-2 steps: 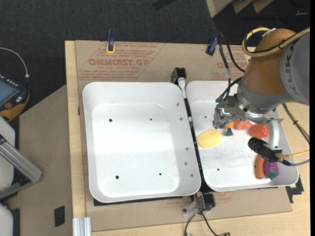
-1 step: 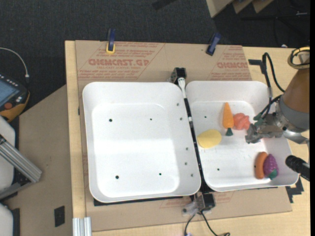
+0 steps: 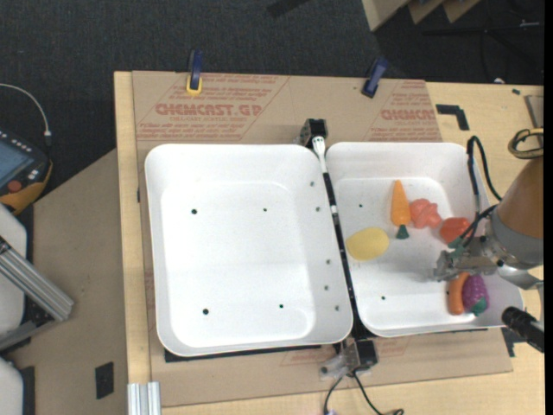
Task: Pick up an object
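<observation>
With the gripper low by the right bin's right edge, its grasp impossible to tell, descend squarely over the purple toy before closing.

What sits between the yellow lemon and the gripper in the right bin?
Nothing: in the camera view the stretch from the yellow lemon to the gripper is bare white floor of the right bin.
</observation>
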Controlling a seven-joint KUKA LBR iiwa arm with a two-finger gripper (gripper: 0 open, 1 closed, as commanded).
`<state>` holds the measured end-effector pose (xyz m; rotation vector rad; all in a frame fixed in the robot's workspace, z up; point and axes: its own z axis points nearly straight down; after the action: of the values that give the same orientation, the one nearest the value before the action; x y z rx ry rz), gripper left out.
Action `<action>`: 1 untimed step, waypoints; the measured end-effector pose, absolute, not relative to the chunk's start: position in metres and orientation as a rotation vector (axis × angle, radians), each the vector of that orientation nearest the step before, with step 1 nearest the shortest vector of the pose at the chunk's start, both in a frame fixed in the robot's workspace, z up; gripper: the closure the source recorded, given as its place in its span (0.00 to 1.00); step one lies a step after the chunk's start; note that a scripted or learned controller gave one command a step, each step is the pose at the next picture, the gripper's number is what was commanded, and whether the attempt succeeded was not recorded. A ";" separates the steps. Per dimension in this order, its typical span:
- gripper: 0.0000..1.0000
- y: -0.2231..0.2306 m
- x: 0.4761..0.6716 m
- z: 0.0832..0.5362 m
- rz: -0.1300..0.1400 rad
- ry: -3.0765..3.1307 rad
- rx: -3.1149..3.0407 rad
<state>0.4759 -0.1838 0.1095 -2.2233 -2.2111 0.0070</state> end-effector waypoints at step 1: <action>1.00 -0.117 0.481 0.174 -0.009 -2.232 -2.217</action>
<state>0.4811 -0.1169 0.1744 -2.2166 -2.2315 -0.0087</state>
